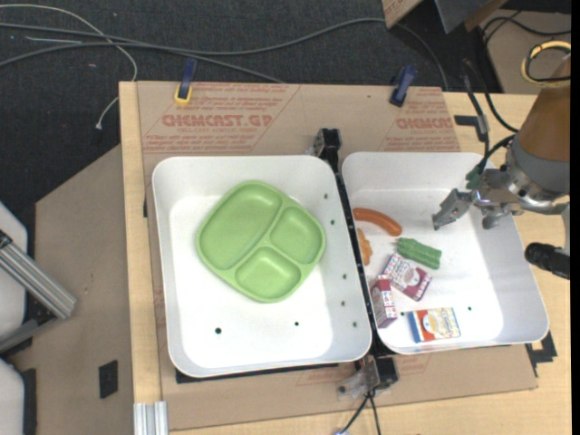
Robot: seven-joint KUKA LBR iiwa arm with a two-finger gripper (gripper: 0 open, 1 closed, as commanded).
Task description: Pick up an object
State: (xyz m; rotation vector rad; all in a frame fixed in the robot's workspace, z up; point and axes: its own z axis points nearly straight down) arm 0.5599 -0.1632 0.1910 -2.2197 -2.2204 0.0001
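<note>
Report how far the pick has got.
Done: the arm has reached over the right bin and the gripper hangs near its far side, above the floor. In hand: nothing visible in the jaws. Left: the whole grasp, since the orange sausage, green pickle, purple packet and small carton all lie in the bin.

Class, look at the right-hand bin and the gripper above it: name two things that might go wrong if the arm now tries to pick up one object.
1. The purple packet, the dark red packet and the green object lie crowded together, so the gripper may nudge or catch a neighbour.
2. The orange sausage lies near the bin wall, which may block a clean grasp.
</note>
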